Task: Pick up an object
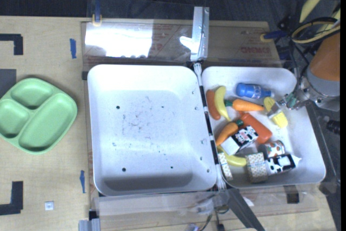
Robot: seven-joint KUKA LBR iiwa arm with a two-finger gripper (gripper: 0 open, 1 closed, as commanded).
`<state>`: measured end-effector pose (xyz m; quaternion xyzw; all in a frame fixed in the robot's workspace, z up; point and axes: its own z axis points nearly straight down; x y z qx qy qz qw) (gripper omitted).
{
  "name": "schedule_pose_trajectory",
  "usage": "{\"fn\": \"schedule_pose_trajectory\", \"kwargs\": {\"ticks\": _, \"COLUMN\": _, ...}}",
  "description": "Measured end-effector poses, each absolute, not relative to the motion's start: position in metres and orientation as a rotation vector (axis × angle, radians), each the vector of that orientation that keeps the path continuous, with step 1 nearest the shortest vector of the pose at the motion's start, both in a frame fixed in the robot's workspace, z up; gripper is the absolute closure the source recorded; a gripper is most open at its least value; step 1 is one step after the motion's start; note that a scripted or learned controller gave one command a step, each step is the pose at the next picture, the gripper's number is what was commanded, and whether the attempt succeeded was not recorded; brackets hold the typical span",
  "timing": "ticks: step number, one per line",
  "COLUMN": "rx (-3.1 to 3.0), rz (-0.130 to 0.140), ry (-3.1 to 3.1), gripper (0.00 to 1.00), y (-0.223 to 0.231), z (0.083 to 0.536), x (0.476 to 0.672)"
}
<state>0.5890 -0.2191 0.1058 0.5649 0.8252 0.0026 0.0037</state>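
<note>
Two white bins: left bin (pixel 102 116) speckled with faint reddish-purple marks and a few dark dots; right bin (pixel 308 138) plain white at its bare wall. Inside the right bin, at twelve o'clock, a blue can (pixel 253 90); at ten o'clock, a yellow banana (pixel 220 100) beside an orange piece (pixel 212 105); centre, orange carrots (pixel 248 106) and a black-and-white patterned block (pixel 246 137); at six o'clock, a tan patterned tape roll (pixel 256 167); at five o'clock, a black-and-white cow-patched toy (pixel 281 162). At nine o'clock on the pale wooden bench (pixel 43 62), a light green divided plate (pixel 37 114). At three o'clock, grey arm with orange band (pixel 327 62).
</note>
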Motion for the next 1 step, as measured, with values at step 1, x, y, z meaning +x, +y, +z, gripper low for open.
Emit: {"fn": "schedule_pose_trajectory", "kwargs": {"ticks": 1, "rx": 1.885, "rz": 0.001, "ry": 2.509, "gripper": 1.0, "y": -0.1948, "z": 0.2027, "x": 0.6268}}
